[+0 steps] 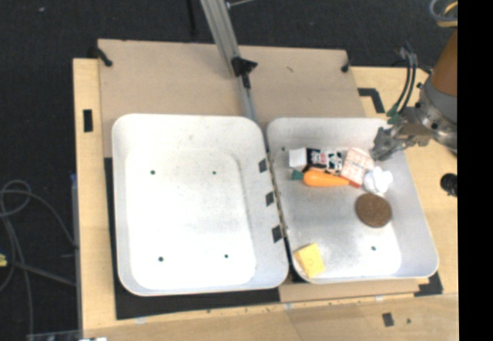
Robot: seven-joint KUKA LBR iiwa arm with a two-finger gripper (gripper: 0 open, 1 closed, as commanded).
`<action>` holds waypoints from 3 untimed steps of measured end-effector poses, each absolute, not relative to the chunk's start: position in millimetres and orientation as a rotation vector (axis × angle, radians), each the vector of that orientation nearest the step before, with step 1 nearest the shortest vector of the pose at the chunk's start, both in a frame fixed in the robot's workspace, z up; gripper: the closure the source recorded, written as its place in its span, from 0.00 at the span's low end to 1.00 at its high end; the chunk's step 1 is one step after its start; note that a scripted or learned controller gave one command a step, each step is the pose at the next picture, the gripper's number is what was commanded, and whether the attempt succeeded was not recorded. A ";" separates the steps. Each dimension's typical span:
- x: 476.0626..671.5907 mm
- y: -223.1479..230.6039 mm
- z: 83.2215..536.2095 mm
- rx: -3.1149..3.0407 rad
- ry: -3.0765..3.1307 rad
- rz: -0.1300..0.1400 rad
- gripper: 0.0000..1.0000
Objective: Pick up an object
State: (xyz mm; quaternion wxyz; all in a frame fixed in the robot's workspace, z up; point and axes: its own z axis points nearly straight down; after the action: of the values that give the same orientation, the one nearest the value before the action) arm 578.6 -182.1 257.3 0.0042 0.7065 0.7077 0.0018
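In the right of the frame, gripper: the gripper [383, 148] hangs over the upper right part of the right bin [408, 255]. It is small and blurry here, so I cannot tell how it is set, and I see nothing in it.

Arm: grey, with an orange band, coming in from the right edge.

Things to pick: they sit in a tight bunch in the upper middle of the right bin. An orange carrot [325, 178] lies flat. A dark and white packet [323, 158] lies just above it. A pink and white pack [355, 166] is at the carrot's right end. A white lump [378, 180] sits just beside that pack, close under the gripper.

More things: a brown round disc [373, 211] lies below the white lump. A yellow block [310, 259] sits alone near the lower left corner of the right bin.

Left bin: the left bin [123, 178] is white with small dark dots.

What could go wrong: I think the bunch is the big trouble. The things touch, so a grab may push one away or catch two at once.

Another worry: the disc looks flat and low, so it may slip out.

Safer pick: the yellow block, since it stands alone.
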 end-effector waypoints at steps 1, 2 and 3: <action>579.5 -183.5 291.6 2.214 2.222 0.004 1.00; 582.6 -123.4 287.8 2.213 2.228 0.002 1.00; 593.1 -81.3 282.7 2.216 2.227 -0.001 1.00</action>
State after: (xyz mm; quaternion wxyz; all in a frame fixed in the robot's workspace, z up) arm 593.1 -81.3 282.7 -0.0001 0.7053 0.7089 -0.0003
